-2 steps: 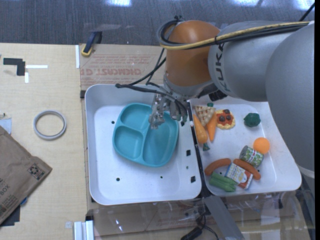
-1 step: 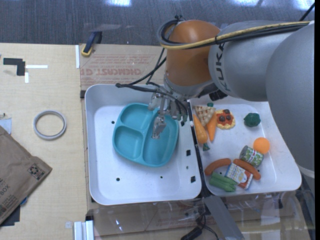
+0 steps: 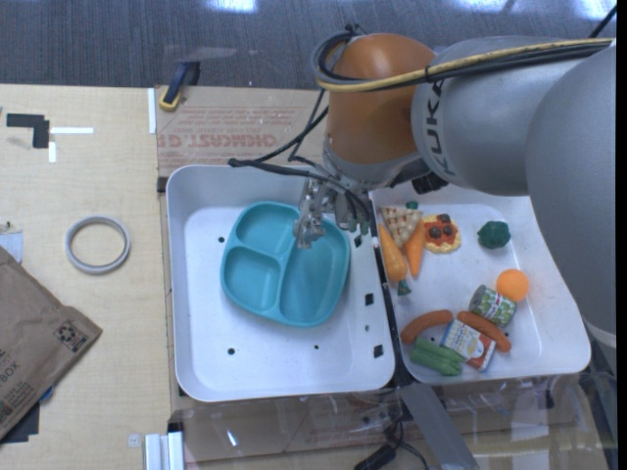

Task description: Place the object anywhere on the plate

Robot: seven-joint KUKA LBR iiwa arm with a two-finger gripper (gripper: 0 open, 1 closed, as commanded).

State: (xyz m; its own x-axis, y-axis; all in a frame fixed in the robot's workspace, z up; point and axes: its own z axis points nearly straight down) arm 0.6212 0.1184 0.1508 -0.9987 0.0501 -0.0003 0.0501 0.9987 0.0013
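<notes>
A teal divided plate (image 3: pixel 284 267) lies in the left white bin (image 3: pixel 196 292). My gripper (image 3: pixel 311 225) hangs over the plate's upper right part, below the orange band of the arm (image 3: pixel 377 96). I see nothing lying on the plate, and no object shows at the gripper. Toy foods sit in the right bin (image 3: pixel 549 346): a waffle slice (image 3: pixel 399 220), a small pizza (image 3: pixel 441 234), two carrots (image 3: pixel 393 255), a green broccoli piece (image 3: pixel 494 233), an orange ball (image 3: pixel 511 284) and a can (image 3: pixel 493 305).
Sausages (image 3: pixel 427 322), a green cucumber (image 3: pixel 434 357) and a small carton (image 3: pixel 460 340) fill the right bin's front. A tape ring (image 3: pixel 98 244) and a brown box (image 3: pixel 29 351) lie on the bench to the left. The arm's grey body covers the upper right.
</notes>
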